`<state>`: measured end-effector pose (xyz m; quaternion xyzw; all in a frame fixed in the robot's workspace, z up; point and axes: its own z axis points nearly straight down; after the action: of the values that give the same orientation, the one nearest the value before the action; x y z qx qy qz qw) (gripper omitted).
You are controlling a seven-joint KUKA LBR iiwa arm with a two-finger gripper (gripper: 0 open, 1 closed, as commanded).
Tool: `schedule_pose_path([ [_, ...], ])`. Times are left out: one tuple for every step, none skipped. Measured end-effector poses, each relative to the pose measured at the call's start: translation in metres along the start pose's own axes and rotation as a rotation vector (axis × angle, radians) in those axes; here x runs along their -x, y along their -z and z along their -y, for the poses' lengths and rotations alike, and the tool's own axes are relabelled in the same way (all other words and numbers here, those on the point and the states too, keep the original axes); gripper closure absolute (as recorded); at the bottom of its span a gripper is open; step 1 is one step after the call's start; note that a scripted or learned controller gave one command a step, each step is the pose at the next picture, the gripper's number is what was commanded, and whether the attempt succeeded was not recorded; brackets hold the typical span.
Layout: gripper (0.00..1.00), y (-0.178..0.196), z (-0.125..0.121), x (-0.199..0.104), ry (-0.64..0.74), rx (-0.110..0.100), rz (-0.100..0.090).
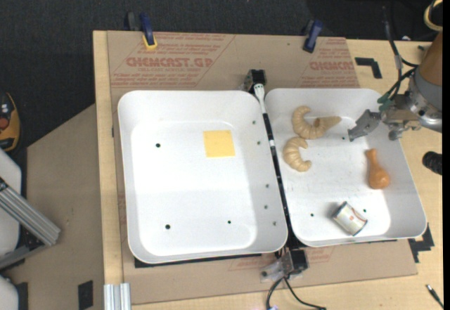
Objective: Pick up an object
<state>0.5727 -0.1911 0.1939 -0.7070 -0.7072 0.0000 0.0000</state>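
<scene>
The right bin (330, 100) holds two beige croissants, one at the back (307, 122) and one just in front of it (297, 155). An orange pear-shaped piece (377, 170) lies near that bin's right side, and a small silver can (349, 218) rests on its side near the front. A flat yellow square (219, 143) lies in the left bin (130, 182). My gripper (376, 129) hangs over the back right of the right bin, above and behind the orange piece. It is open, with nothing between its fingers.
The two bins sit side by side on a brown board (211, 55) held by blue clamps (147, 29) at the back. A raised divider (271, 161) runs where the bins meet. Cables (394, 55) trail at the right.
</scene>
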Motion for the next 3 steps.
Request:
schedule_pose_path([
  [0.00, -0.110, -0.047, -0.103, 0.010, -0.005, -0.005],
  [1.00, -0.093, -0.046, -0.095, 0.001, 0.000, 0.000],
  [1.00, 0.170, -0.057, -0.087, 0.002, 0.021, 0.004],
])
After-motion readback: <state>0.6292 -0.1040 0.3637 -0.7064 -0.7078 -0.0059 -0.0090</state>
